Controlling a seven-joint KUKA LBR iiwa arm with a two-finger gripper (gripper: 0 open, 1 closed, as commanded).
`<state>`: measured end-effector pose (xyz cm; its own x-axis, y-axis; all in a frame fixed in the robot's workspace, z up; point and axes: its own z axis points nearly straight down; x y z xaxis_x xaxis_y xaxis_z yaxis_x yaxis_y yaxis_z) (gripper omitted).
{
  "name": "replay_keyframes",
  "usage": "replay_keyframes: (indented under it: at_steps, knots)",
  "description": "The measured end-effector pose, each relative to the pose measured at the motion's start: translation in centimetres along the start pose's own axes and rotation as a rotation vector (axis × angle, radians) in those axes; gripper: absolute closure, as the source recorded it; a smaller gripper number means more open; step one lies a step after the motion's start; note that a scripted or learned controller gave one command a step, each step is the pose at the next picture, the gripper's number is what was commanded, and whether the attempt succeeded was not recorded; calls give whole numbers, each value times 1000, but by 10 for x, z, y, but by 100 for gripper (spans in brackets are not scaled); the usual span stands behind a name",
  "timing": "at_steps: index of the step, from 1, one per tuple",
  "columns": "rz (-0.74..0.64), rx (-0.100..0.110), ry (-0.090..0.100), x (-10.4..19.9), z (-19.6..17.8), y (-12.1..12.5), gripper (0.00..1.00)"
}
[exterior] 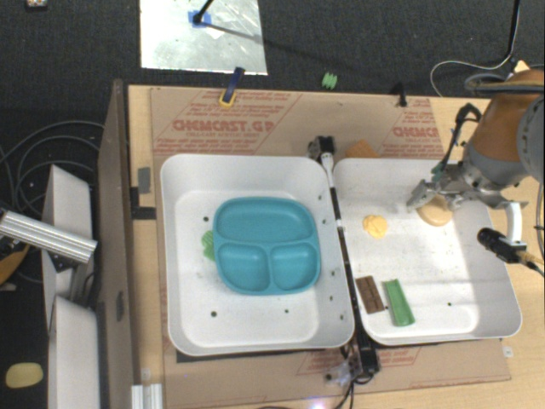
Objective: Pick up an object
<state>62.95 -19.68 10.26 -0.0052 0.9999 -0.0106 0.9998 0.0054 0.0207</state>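
Grey arm (pixel 511 156), orange band, metal claw (pixel 436 196), black cable.

Tray (pixel 266 245) sits in the left bin (pixel 183 254); right bin (pixel 477 313) holds a lump (pixel 375 225), with two bars (pixel 383 299) nearer the front.

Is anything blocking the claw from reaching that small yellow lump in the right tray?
Nothing visible does. The gripper hangs over a tan object near the right bin's far side, and only bare white floor lies between it and the yellow lump to its left.
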Motion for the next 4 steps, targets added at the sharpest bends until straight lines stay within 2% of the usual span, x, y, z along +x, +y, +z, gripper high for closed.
replay_keyframes:
  at_steps: [1, 2, 3, 4]
  knots:
    - [-2, -4, -1, 0, -12, 2, 100]
    - [-2, -3, 0, 0, -11, 1, 0]
    - [-3, -8, -1, 0, -22, 3, 100]
    - [-4, -7, 0, 0, -22, 3, 0]
